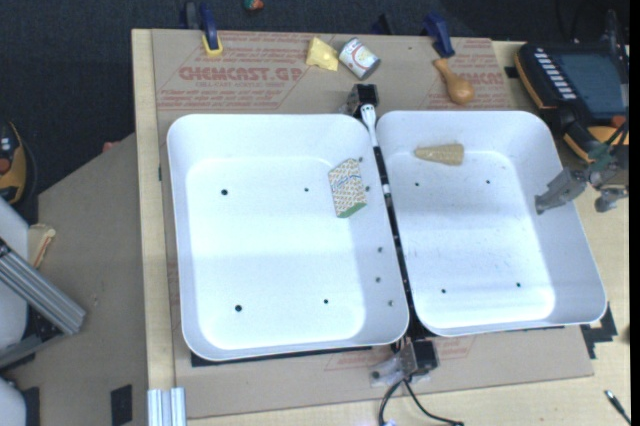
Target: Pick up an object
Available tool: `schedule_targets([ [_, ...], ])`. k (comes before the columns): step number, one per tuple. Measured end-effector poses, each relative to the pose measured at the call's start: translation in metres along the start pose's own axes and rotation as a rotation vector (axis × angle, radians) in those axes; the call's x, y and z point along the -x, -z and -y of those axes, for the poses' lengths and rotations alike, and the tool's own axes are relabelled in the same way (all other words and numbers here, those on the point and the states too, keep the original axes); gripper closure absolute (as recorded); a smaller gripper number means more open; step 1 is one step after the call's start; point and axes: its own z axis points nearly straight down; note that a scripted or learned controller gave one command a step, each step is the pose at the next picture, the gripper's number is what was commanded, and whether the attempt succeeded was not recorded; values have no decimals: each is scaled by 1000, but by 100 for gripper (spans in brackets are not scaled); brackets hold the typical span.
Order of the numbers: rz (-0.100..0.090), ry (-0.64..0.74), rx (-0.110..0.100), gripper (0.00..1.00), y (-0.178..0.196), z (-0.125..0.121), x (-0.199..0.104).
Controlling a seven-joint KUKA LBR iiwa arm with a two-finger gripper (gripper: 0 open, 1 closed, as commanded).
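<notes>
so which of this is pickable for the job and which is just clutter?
In play:
- patterned card packet, left bin, near the divider
- tan flat piece, right bin, top
- hand at the right bin's right rim

Lying about, on the board behind the bins:
- yellow wedge
- small white can
- wooden-handled tool
- blue clamps
</notes>
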Motion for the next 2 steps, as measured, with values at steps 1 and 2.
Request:
schedule_targets([
  [1, 8, 2, 21, 0, 170, 13, 1],
  [2, 4, 2, 6, 100, 170, 13, 0],
])
